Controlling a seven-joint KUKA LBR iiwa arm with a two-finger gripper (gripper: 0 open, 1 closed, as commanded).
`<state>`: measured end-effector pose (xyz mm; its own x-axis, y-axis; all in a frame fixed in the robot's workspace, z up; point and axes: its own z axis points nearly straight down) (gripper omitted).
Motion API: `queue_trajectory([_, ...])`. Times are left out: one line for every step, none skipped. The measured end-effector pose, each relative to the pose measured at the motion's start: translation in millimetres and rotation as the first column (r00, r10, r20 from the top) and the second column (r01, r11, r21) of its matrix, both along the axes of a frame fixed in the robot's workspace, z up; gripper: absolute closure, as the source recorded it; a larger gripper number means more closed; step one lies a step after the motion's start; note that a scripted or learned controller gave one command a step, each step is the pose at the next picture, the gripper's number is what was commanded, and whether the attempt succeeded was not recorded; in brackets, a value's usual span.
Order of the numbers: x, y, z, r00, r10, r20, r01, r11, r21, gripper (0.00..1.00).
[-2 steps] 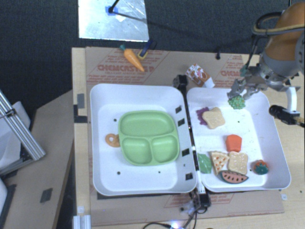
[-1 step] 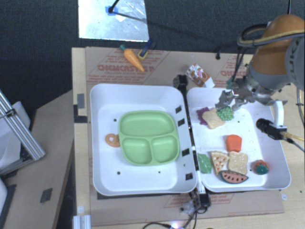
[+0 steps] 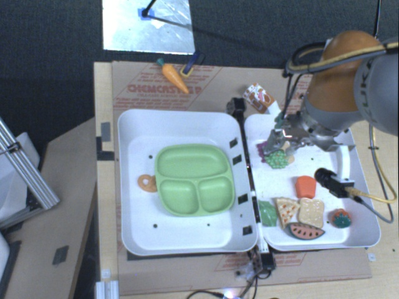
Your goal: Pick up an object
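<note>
Where claw point(image 3: 276, 147) hangs, broccoli point(image 3: 277, 160) just below

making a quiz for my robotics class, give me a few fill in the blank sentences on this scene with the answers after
1. The green tray lies in the ____ bin.
2. The pretzel sits just ____ of the tray.
3. The carrot lies on the cardboard, ____ both bins.
4. The gripper hangs over the right bin, just above the ____.

Missing words: left; left; outside; broccoli
</note>
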<state>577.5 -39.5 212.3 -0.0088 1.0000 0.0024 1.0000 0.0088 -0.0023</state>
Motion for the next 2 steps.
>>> queue_trajectory([-38.0, 44.7, 0.8, 1.000, 0.000, 0.000, 0.000, 1.000, 0.000, 1.00])
queue_trajectory([-44.2, 40.8, 13.5, 1.000, -0.008, 0.005, 0.008, 1.000, -0.002, 1.00])
